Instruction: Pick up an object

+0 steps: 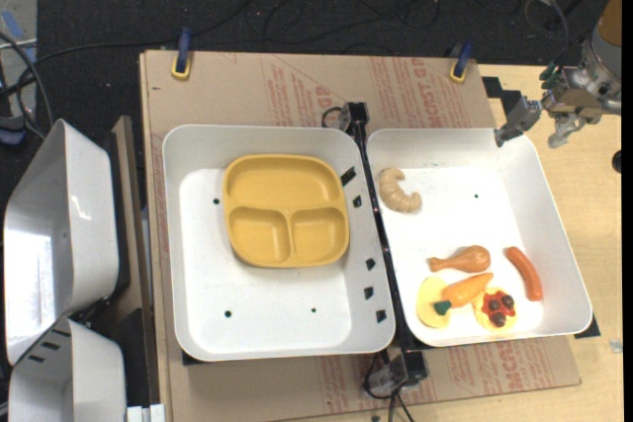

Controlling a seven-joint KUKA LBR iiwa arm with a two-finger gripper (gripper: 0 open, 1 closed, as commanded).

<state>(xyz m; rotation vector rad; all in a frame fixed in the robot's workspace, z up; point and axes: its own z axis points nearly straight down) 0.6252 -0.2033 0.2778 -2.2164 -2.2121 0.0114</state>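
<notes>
There are two white bins: the left bin (193, 311) and the right bin (554, 242). In the left bin lies one yellow plate (287, 211) with three compartments. In the right bin I count six toy foods: one croissant (400, 192), one chicken leg (461, 260), one sausage (524, 272), one carrot (463, 292), one flat yellow round piece (429, 301) under the carrot, and one small yellow piece with red and dark toppings (497, 308). Two yellow clamps (181, 64) (460, 66) sit on the far edge of the one cardboard sheet (297, 84).
</notes>
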